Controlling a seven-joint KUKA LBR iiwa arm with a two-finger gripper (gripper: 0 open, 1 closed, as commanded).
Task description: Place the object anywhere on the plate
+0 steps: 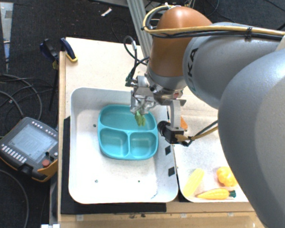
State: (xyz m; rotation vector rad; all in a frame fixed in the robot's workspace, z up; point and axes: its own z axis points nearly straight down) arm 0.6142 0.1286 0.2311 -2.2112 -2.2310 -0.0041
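Two shallow white bins sit side by side on your bench. Off its left edge you see a grey handheld control pendant on the dark floor. In the left white bin lies a turquoise plastic plate with three compartments. Above its upper right compartment hangs the gripper, its fingers closed on a small green object, held just over the plate. Further right, the right white bin holds a pale yellow oblong piece, a yellow lumpy piece and a yellow-orange piece with a dark tip.
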